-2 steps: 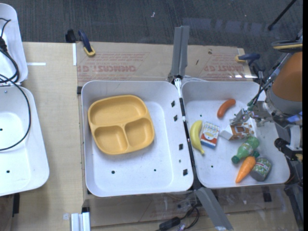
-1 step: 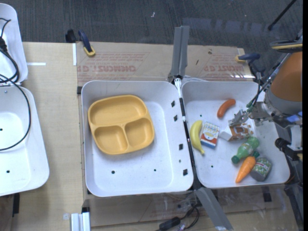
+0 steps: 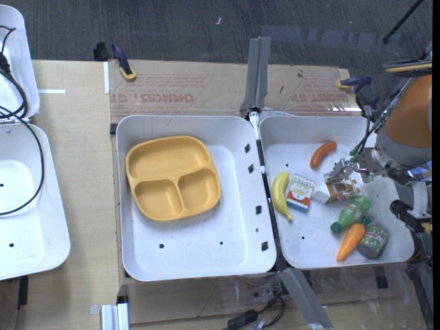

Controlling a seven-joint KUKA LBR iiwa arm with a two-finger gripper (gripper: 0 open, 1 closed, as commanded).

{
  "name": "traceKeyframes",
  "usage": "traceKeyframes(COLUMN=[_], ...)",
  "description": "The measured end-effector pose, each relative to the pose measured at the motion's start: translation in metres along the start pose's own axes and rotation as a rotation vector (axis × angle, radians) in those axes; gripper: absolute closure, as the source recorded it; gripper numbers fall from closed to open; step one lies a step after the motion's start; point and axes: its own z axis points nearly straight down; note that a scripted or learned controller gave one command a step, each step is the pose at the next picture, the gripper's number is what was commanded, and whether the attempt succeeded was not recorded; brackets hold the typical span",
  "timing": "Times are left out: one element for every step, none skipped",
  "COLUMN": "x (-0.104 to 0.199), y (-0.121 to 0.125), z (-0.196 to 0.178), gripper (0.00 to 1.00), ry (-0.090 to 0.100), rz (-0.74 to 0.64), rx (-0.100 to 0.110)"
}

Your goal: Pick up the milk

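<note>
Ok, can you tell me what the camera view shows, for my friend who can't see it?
A grey robot arm reaches in from the right, its gripper over the right bin, beside a small milk carton. That bin also has a banana, a sausage, a carrot and a green bottle. The left bin holds a yellow divided plate.

Arm (orange-banded) reaches in rightward, claw (image 3: pixel 346 172) low.
</note>
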Motion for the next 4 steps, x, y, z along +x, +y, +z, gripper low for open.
traceKeyframes(x=[-0.003,-0.002,0.032,0.031], y=[0.002,0.001,-0.029,-0.026], z=[-0.013,-0.011,0.015,0.004], gripper=[1.0,0.0,0.0,1.0], ry=[-0.006,-0.004,0.014,0.012], rz=[0.001,0.002,-0.009,-0.007], rx=[-0.007,-0.002,0.036,0.029])
